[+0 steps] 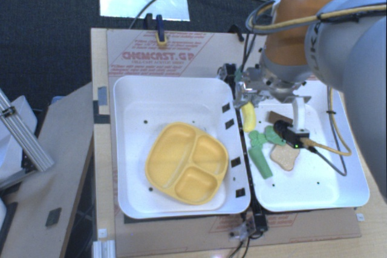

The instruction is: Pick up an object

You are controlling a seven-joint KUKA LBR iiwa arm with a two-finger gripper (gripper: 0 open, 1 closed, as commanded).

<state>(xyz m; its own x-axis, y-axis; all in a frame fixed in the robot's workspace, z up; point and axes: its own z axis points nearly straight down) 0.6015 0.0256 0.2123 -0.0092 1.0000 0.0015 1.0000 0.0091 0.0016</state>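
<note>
I am a grey robot arm (351, 27) with an orange band, reaching in from the right over a bench (66, 130) that carries two shallow white bins side by side. My wrist hangs low over the near-left part of the right-hand shallow white bin (338, 190), close to the wall it shares with its neighbour. My own body hides my jaws, so I cannot tell whether they stand wide or narrow, and I see nothing held between them.

A small cluster of things lies in the right bin, just below my wrist. A small yellow banana-shaped toy (248, 116) lies against the dividing wall and is nearest to me. A green plastic toy with a long stem (261, 157) lies just beside it, towards the front. A tan slice of toy toast (284, 157) touches or nearly touches the green piece. A flat brown piece (280, 117) is partly hidden under my wrist.

The left-hand shallow white bin (139, 93) holds a yellow plastic plate with three compartments (186, 162), which lies flat and well apart from me.

I judge the banana the likeliest pick. It looks light, stiff and smooth, so it may slip. I would close across its narrow middle, but the wall beside it leaves little room on that side.
</note>
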